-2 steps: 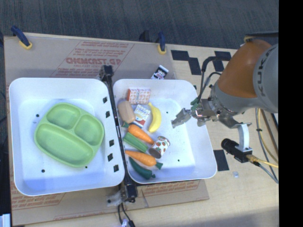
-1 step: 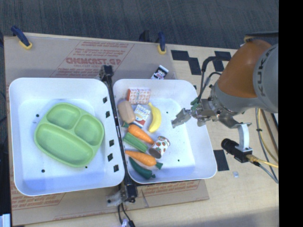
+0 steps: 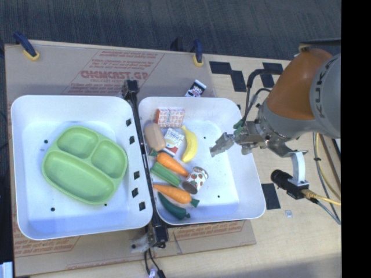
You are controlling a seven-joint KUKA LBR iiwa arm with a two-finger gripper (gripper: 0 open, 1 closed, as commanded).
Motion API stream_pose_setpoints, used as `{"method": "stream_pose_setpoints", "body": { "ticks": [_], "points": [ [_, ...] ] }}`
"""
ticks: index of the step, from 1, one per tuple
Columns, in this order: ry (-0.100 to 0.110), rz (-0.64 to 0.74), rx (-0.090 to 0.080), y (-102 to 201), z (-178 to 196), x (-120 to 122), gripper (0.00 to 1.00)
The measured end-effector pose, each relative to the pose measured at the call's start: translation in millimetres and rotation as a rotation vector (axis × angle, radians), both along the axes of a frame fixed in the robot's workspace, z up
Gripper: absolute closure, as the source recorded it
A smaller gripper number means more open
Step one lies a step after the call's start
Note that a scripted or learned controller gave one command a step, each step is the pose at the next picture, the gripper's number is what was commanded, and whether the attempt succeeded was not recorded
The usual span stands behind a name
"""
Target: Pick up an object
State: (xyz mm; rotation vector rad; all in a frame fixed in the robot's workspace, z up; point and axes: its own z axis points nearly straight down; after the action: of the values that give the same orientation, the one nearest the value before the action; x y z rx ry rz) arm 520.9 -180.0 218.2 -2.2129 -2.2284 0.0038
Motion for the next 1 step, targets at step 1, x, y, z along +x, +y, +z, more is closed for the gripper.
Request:
{"method": "stream_pose_setpoints", "body": {
  "ticks": [1],
  "points": [
    [0.0,0.0,0.0,0.0,0.0,0.0,0.0]
  ]
}}
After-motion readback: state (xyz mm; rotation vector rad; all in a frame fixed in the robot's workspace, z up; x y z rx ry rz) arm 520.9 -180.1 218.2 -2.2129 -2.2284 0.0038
